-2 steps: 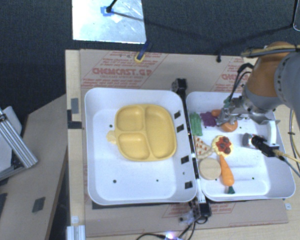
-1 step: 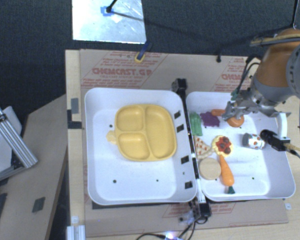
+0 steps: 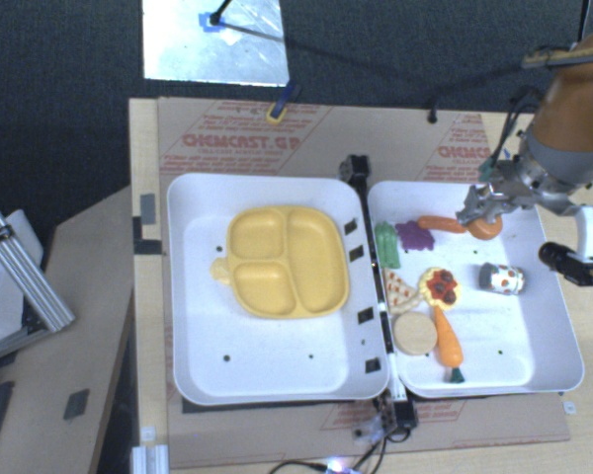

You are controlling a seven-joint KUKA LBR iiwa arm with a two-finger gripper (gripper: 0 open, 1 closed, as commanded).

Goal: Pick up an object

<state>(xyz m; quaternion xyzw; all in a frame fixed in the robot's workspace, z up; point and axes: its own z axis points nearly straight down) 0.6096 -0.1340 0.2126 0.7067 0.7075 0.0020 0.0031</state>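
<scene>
left bin (image 3: pixel 193 294): divided plate (image 3: pixel 282 263) lying in it | right bin (image 3: pixel 549 349): toy food sitting in it, carrot (image 3: pixel 448 337) lying nearest the front

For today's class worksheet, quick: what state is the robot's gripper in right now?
Gripper: low over the right bin, at the orange toy food; whether it is open, closed or holding anything cannot be told.

Two shallow white bins are sitting side by side: the right bin (image 3: pixel 558 349) under the gripper (image 3: pixel 477 208) and the left bin (image 3: pixel 193 265) well to its left. One yellow divided plate (image 3: pixel 282 262) is lying in the left bin. Eight small toy items are lying in the right bin, among them one carrot (image 3: pixel 447 337), one purple piece (image 3: pixel 412 233) and one green piece (image 3: pixel 386 245).
</scene>
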